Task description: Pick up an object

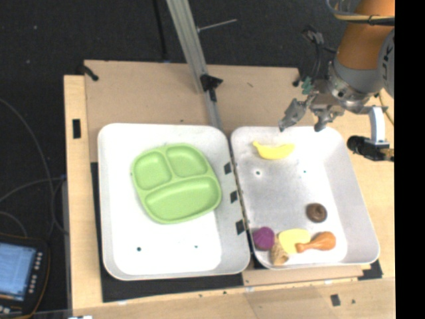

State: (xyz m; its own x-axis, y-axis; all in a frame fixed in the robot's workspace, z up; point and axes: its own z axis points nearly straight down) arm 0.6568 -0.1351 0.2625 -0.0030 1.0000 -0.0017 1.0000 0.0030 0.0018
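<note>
While nothing's been grabbed yet, here's how it sits, starting at the near edge. The right bin (345, 198) has a little cluster in its near corner: a purple ball (263, 237), a yellow wedge (293, 238) with a cone-looking thing (279, 254) touching it, and an orange drumstick-shaped toy (317, 243) just beside. A bit further back on the right there's a brown donut (316, 212) on its own. The left bin (119, 244) holds a green divided plate (176, 183), lying flat.

Up at the far end of the right bin is the banana (273, 151), which looks like the obvious target. Its long axis runs roughly left to right across the view, close to the bin's far wall.

The gripper (303, 119) hangs over the far rim of that bin with its fingers spread apart and nothing between them. The banana lies just nearer the camera and to the left of it, not far off at all. My guess is the next move is a short shift that way and then down, fingers straddling the banana across its narrow width. The far wall being so close could get in the way.
</note>
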